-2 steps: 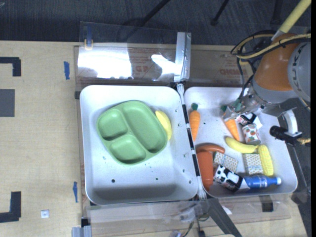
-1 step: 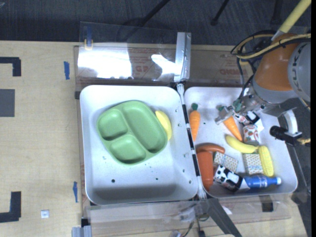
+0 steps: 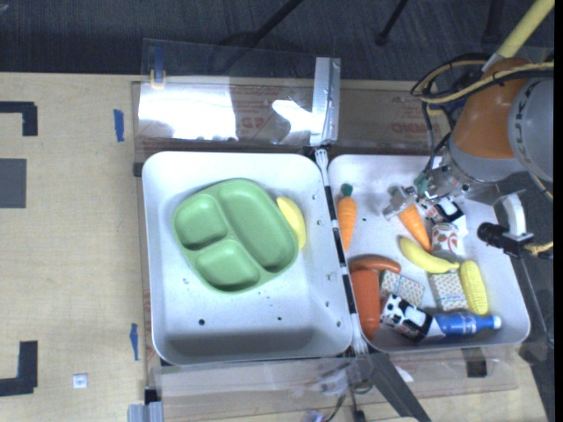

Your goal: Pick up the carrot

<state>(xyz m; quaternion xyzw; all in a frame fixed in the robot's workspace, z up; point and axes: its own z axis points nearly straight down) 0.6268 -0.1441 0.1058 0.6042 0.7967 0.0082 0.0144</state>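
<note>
Nearest the camera, a blue bottle [image 3: 466,324] and cow toy [image 3: 403,315] lie along the right bin's [image 3: 519,328] front edge. Behind them, a banana [image 3: 426,256], corn [image 3: 473,287] and sausage [image 3: 373,263] crowd together. One carrot [image 3: 346,218] lies against the left wall; the gripper [image 3: 420,202] clamps a second carrot [image 3: 413,223]. A green plate [image 3: 233,233] fills the left bin [image 3: 167,306].

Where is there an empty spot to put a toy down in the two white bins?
Left bin: bare floor in front of the green tray. Right bin: a small patch behind the carrot; the rest is crowded.
</note>
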